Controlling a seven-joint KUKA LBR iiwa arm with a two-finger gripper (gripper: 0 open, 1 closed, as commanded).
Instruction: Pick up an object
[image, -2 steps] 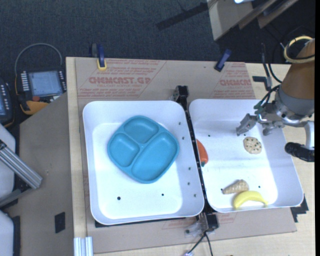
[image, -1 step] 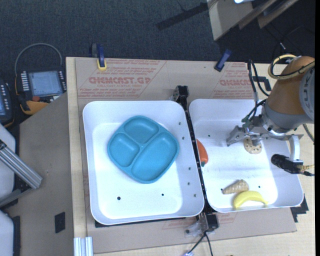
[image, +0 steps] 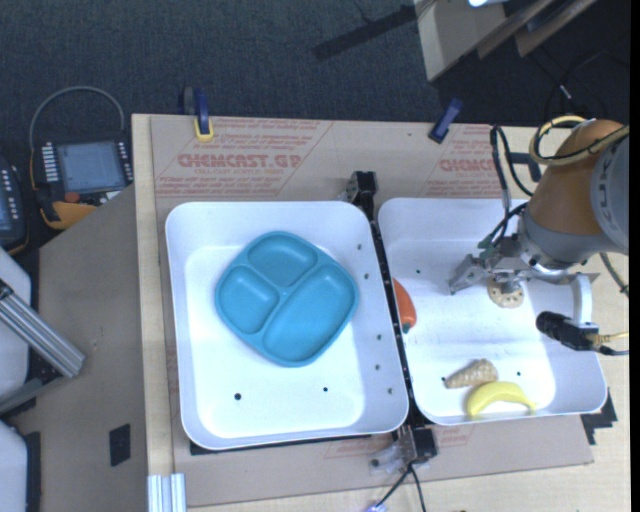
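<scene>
Two bins: left holds a blue plate; right, banana, cookie, gripper open, empty.

Red "CHEMCAST GP" print on brown board behind bins; repeat at right partly hidden.

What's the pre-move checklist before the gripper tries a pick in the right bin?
1. Gripper over the right white bin: ok.
2. Target close by: round tan cookie-like piece sits just right of the fingertips: ok.
3. Anything between the fingers: nothing seen: ok.
4. Finger opening: cannot tell from this angle.
5. Other items apart from the gripper: yellow plastic banana and beige shell-shaped piece near the front wall, orange item at the left wall: ok.
6. Blue divided plate lies in the left white bin, out of the way: ok.
</scene>
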